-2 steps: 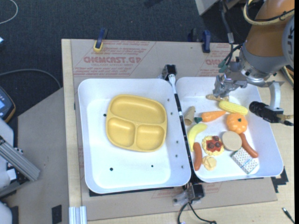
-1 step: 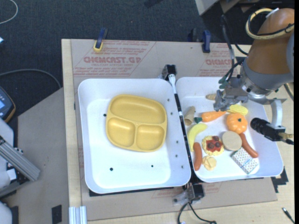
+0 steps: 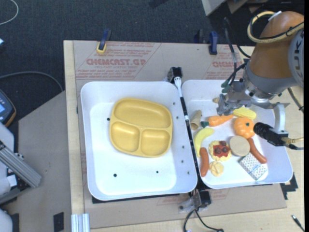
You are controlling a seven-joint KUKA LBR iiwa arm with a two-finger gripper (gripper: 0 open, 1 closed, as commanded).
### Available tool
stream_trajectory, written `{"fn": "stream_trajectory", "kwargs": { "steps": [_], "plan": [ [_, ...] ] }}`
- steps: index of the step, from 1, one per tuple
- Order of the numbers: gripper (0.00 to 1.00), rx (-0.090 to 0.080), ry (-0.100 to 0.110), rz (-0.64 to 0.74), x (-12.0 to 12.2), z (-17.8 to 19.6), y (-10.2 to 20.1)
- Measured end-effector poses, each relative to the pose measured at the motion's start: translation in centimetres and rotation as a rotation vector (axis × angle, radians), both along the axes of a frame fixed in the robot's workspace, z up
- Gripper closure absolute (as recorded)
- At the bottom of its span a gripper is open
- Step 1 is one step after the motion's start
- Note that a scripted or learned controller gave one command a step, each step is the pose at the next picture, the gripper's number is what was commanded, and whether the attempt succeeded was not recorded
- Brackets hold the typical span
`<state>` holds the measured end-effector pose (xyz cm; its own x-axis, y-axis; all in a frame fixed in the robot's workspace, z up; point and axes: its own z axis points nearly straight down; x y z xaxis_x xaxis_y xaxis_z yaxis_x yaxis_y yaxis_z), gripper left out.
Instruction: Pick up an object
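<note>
Approach step: gripper (image 3: 226,106) just above carrot (image 3: 221,121) in right bin (image 3: 285,175); fingers' state can't tell. Next: descend, grip carrot.

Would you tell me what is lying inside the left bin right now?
The left bin holds one yellow divided plate, its three compartments bare. Whatever lies beneath the plate is covered.

Gripper (image 3: 225,105) fingertips hidden by the wrist; arm (image 3: 280,37) cut off at right edge.
</note>
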<state>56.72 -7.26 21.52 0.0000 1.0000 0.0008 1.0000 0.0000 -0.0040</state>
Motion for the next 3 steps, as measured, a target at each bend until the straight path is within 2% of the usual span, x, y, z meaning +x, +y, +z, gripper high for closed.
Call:
{"fn": "stream_trajectory", "kwargs": {
  "steps": [1, 2, 3],
  "plan": [
    [1.0, -0.001, -0.007, 0.001, -0.6, 2.0, 0.2],
    [1.0, 0.0, -0.001, 0.001, -0.7, 0.3, 1.1],
    [1.0, -0.001, -0.006, -0.001, 0.2, 0.2, -0.1]
  ]
}}
